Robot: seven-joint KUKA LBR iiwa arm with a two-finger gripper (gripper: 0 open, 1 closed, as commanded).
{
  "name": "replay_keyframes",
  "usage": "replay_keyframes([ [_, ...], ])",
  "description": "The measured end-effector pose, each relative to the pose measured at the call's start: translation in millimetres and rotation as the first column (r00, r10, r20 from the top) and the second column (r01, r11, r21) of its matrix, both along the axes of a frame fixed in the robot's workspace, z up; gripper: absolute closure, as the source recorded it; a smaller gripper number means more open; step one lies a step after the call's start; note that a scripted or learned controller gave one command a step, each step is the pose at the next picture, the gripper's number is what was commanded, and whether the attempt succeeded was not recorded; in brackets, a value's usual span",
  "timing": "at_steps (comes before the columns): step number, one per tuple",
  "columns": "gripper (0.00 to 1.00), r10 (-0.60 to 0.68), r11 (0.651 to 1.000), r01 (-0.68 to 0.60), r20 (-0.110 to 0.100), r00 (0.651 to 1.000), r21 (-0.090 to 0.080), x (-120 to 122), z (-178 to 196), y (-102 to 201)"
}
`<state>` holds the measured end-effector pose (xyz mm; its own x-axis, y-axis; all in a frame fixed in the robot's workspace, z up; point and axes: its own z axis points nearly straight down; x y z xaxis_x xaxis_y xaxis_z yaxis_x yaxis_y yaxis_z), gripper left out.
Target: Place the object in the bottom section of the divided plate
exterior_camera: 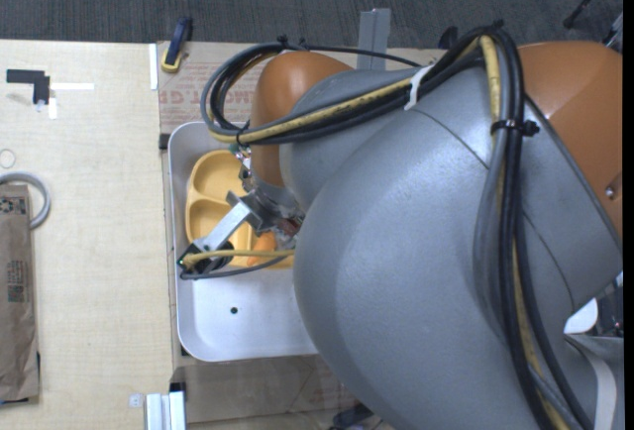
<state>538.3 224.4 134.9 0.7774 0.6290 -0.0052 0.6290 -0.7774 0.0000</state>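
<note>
Far left edge: brown paper bag point(14, 299) lying flat on the pale bench top point(99, 250), grey loop point(34, 192) just above it. Upper left: small black L-shaped piece point(27, 79). Further right, at the top edge of the bench, a blue-and-yellow tool point(176, 44) on its own.

Left of centre: white bin point(238, 324) sitting on cardboard point(193, 81). Yellow divided plate point(210, 182) lies in the bin's upper part, against its left wall. An upper compartment and a left compartment show bare yellow, nothing in them. The bin floor below the plate is bare apart from one dark speck point(234, 310).

Centre: gripper point(265, 212) is down low over the plate, on its right and lower side. Cannot tell if it is open or closed, since the wrist and cables cover it. Everything right of that is the grey arm point(426, 250), orange band point(580, 111) at upper right, black and yellow cables point(327, 111) looping over.

Task object: not clearly visible. A darker orange patch point(264, 242) sits just under the gripper at the plate's lower edge. It could be the object or just plate in shadow, can't say which.

Progress, as a judgement: the arm is at the plate, so this looks like the placing stage, late in the task. The bottom section is mostly hidden, so placement is not confirmed. Left to do: release if not yet released, lift clear, check the object lies in the bottom section.
</note>
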Motion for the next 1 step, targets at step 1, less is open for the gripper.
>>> replay_keyframes([
  [1, 1.0, -0.379, 0.925, 0.379, 0.002, 0.925, 0.0, -53.5, 2.9, 2.6],
])
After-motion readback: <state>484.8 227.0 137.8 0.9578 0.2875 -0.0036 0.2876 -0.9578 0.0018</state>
